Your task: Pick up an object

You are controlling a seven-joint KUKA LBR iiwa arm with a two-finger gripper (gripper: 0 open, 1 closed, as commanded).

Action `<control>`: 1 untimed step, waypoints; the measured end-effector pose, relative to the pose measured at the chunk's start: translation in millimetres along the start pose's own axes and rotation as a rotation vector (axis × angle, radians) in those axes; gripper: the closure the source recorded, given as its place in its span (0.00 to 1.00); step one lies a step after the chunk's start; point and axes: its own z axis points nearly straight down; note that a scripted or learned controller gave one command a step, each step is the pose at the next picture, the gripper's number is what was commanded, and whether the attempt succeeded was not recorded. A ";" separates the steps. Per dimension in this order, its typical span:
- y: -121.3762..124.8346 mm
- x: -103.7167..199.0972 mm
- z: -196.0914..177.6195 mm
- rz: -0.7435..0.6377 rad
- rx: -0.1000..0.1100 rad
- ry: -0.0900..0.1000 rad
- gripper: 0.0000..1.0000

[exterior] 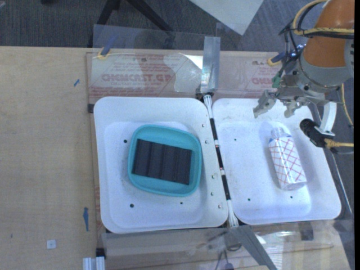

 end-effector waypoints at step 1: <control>-31.8 -43.2 134.7 -0.152 -0.001 0.000 0.00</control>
